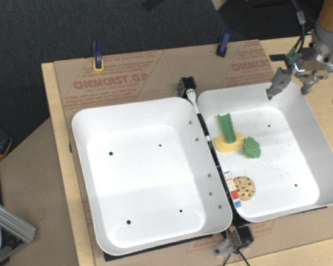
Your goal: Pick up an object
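1. My jaws point(292, 81) hang spread apart with nothing between them, above the far right corner of the right bin point(321, 138), clear of everything, as I judge, so I can choose a target.
2. Nearest inside that bin stands an upright green stick point(226, 127), its foot resting on a flat yellow piece point(229, 145).
3. Just beside the yellow piece lies a green lump point(251, 147), close enough to crowd a grasp.
4. A round cookie point(243, 187) lies nearer the front, apart from the cluster, beside the dividing wall.
5. The left bin point(92, 170) sits alongside on the bench point(59, 113).
6. The cookie's open surroundings probably make it the easier pick.
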